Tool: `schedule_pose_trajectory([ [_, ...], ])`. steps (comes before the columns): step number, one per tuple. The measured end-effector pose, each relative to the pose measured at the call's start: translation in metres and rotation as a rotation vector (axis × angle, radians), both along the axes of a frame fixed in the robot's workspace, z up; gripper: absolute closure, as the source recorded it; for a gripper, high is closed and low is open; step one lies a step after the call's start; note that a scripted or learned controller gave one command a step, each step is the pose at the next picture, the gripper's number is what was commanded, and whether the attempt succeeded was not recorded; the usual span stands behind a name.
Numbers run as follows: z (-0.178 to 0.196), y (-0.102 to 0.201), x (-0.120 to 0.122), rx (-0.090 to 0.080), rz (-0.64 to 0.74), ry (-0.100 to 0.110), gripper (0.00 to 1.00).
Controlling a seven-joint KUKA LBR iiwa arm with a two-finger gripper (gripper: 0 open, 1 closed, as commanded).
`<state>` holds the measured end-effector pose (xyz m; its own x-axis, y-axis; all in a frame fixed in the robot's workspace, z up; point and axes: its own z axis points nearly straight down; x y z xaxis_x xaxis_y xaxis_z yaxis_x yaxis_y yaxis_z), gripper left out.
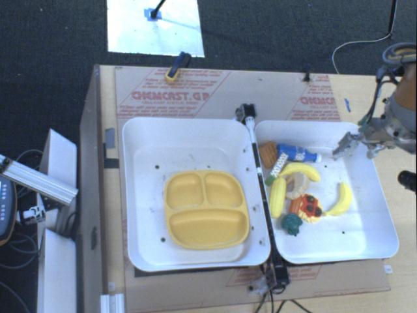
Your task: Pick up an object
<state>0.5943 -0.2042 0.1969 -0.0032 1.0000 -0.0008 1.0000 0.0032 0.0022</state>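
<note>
Yellow divided plate [207, 209] lying in the left bin [140, 175]. Sitting heaped in the right bin [374, 240], toward nine o'clock: three bananas [341, 199], blue-and-white bottle [296, 154], green piece [292, 223]. Hovering at two o'clock over that bin's rim, grey jaws [345, 147] (spread or pressed together, cannot tell), gripping nothing visible.

A cluster of toy food lies in the right bin [365, 240]: a curved banana [341, 199] apart at the right, two more yellow bananas [301, 171] crossing near the divider, a blue-and-white bottle [298, 154], a brown piece [268, 153], a green piece [292, 223], and an orange-red item [308, 207].
</note>
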Motion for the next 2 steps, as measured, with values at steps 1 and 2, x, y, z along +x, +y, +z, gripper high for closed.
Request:
schedule_pose_trajectory([
  [1,-0.047,0.076,-0.024,0.002,0.001,0.002,0.0],
  [2,-0.112,0.103,-0.042,-0.003,-0.003,-0.003,0.0],
])
